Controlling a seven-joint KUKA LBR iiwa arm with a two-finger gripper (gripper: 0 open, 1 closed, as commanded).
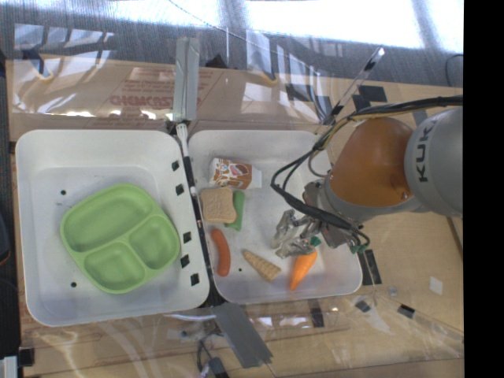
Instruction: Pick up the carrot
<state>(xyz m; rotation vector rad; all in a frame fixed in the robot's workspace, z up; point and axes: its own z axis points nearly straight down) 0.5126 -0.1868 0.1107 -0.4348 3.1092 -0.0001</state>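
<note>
The grey arm [425, 164] with its orange band reaches in from the right and bends down into the right bin [346, 144]. Its gripper [293, 239] sits low over the bin floor, metal fingers [283, 228] pointing left, and from up here I cannot tell whether they are apart or together — the parts blur into one bright cluster.

The carrot [302, 268] lies on the floor of the right bin near its front wall, tilted, thick end up toward the gripper and tip down toward the wall. Its top end is just beside the gripper's underside, maybe touching; nothing shows it between the fingers.

Just left of the carrot lies an ice cream cone [261, 265], and further left a red sausage [222, 251] lies close to the wall between the bins. Above that sits a slice of toast [216, 205] with a green piece [237, 211] tucked against its right edge, and above them a small printed packet [230, 173].

The left bin [47, 164] holds a green divided plate [83, 219] with three compartments — lying flat near the middle. Both bins rest on the desk [118, 93], well lit with glare across the back.
</note>
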